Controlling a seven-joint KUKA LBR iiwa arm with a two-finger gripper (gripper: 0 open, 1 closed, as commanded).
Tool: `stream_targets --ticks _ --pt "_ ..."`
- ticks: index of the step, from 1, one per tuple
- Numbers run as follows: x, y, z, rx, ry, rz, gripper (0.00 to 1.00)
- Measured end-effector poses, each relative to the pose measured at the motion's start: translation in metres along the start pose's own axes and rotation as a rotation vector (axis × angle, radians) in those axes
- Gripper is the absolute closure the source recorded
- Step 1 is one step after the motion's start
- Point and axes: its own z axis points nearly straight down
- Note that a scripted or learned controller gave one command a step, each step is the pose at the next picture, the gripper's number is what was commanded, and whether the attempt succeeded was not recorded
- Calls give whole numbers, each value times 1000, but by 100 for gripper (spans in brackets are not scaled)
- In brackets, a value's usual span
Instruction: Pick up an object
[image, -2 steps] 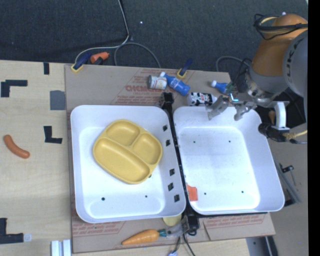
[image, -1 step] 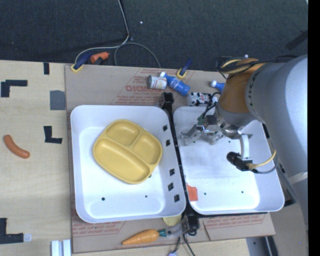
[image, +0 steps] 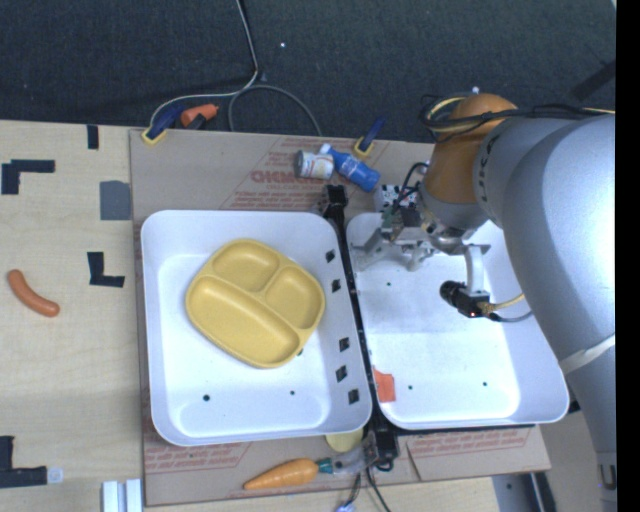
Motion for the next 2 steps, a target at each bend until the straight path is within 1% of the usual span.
stream_targets --ticks 1,2 --pt "0 11 0 2 1 0 0" --pt "-1 11 0 1 1 0 0"
